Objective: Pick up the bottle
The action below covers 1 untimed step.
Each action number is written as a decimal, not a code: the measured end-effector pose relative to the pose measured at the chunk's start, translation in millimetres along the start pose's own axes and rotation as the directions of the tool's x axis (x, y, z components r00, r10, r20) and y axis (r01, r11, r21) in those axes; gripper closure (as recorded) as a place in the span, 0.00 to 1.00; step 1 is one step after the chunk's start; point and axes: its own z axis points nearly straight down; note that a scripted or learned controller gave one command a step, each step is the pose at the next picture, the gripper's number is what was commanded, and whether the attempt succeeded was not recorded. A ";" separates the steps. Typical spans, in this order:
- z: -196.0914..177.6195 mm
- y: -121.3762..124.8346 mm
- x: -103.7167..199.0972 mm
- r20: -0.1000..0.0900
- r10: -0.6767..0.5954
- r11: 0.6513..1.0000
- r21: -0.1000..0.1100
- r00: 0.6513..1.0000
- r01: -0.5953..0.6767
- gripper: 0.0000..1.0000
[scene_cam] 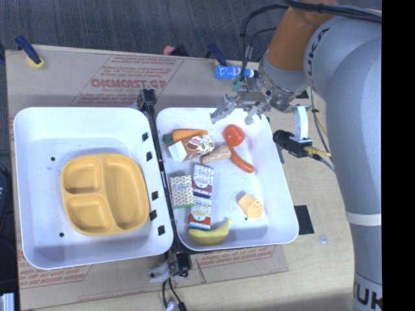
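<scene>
We found the gripper (238, 111) poised over the far rim of the right bin (279, 193), its two fingers (219, 112) spread apart with nothing between them. We could not pick out the bottle with certainty; the likeliest candidate was a small upright carton-like container (203, 180) near the middle of the right bin, and its label was too blurred for us to read. Taking that bin as our landmark, we noted a carrot (189, 135) in its far left corner, a red tomato (234, 135) just below the gripper, and a red sausage (242, 163) curving toward the bin's right wall. A banana (209, 234) lay against the near rim, and a pale orange wedge (251, 206) sat near the right wall. A packet (181, 190) rested beside the left wall. To the left of the right bin stood the left bin (39, 238), which held a yellow divided plate (104, 193). A blue object (227, 72) lay on the bench just beyond the far rim.
</scene>
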 end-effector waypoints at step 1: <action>-10.4 0.3 0.8 0.000 -0.005 1.000 0.002 1.000 0.005 1.00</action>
